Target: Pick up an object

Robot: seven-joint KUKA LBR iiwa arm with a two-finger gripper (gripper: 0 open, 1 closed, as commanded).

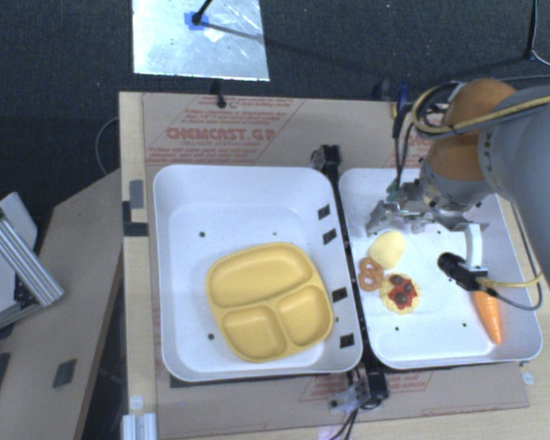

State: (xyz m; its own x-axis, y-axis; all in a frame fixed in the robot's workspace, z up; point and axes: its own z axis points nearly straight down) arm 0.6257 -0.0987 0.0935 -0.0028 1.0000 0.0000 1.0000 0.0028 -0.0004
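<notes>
1. Lump [388,247], pale yellow and rounded, lay in the right bin [440,337], on the upper half of its floor and nearer its left wall than its right.
2. A small orange pretzel [370,274] lay just below and left of the lump, close to the wall shared with the other bin; whether the two touched could not be told.
3. A round disc [401,292], yellow with red and dark spots on top, lay just right of the pretzel and directly below the lump.
4. A carrot [489,317] lay well apart from these three, near the bin's right wall, its thin end pointing toward the lower edge of the view.
5. The left bin [192,218] held one yellow tray [270,299] with three compartments, one long and two smaller. It sat at a slant in the lower right part of that bin.
6. Both bins stood side by side on the bench [211,117], their inner walls meeting along a line of black clips.
7. The gripper [391,214] hung over the upper part of the right bin, just above the lump in the view. Whether it was spread or clenched could not be told, nor whether it touched the lump.
8. The grey arm [522,154] reached in from the right, over the bin's upper right corner.
</notes>
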